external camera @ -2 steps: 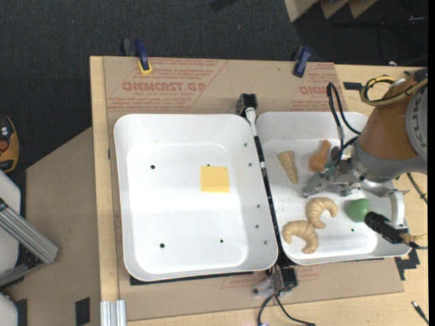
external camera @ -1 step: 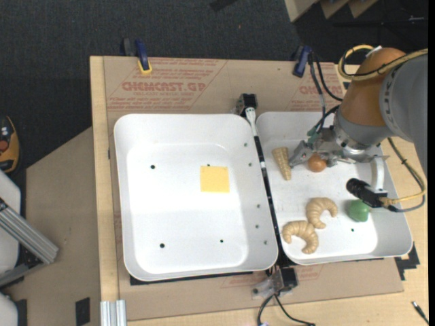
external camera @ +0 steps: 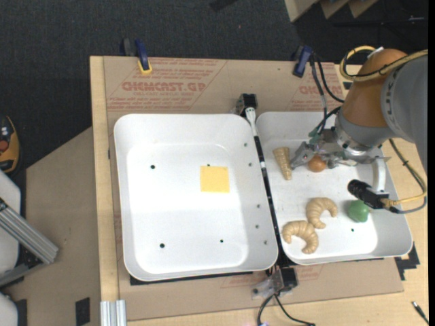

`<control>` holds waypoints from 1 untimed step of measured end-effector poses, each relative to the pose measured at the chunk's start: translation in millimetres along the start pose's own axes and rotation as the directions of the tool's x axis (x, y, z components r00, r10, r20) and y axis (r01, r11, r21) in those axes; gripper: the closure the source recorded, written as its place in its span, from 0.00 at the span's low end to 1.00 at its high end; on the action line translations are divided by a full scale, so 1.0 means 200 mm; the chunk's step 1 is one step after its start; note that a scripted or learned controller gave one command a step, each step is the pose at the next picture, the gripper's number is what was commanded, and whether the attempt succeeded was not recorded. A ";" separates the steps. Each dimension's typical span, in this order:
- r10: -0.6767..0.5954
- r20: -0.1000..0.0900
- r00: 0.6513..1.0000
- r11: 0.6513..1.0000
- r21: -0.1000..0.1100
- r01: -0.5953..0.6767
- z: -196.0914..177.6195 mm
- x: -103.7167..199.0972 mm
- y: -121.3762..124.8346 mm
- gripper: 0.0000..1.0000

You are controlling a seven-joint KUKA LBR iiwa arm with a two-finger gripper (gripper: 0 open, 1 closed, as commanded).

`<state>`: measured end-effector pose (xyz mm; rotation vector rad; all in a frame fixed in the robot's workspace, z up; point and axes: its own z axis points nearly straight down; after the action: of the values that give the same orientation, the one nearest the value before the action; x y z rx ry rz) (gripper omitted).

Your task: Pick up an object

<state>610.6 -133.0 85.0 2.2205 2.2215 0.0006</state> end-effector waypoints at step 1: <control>0.000 0.000 1.000 1.000 0.000 0.000 0.00 0.00 0.00 0.00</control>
<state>610.6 -133.0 85.0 2.2205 2.2215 0.0005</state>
